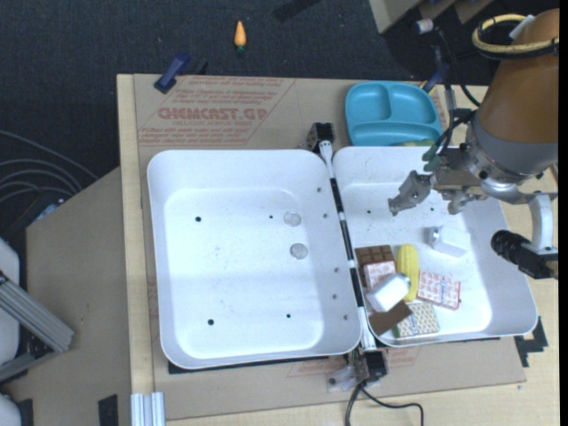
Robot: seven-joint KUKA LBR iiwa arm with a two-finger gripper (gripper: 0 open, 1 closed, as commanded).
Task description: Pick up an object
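Observation:
My gripper [434, 198] hangs over the back half of the right bin [497, 313], open, with nothing between its two grey fingers [409, 193]. Several small items lie below it toward the bin's front: a brown chocolate bar [374, 257], a yellow piece [408, 260], a white block [388, 293], a red-and-white patterned packet [439, 288], a brown card [390, 317] and a checked packet [418, 323]. A small grey-white piece [444, 241] rests just in front of the fingers, apart from them.
The left bin [177, 238] holds two small round discs [295, 235] near its right side. A blue divided tray [392, 114] stands behind the right bin. A black hinge strip [342, 229] runs between the bins.

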